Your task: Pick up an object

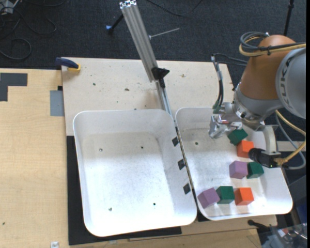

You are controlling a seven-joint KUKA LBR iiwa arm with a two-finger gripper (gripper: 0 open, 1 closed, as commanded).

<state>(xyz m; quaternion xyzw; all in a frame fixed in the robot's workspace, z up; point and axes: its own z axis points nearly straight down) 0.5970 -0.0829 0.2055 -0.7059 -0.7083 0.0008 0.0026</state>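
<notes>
Camera view: gripper over the right bin, upper part.
Finger gap cannot be told; nothing visible between the fingers. Blocks lie in this bin: green and orange just beside the gripper; purple, green mid-bin; purple, green, orange along the near edge.
</notes>
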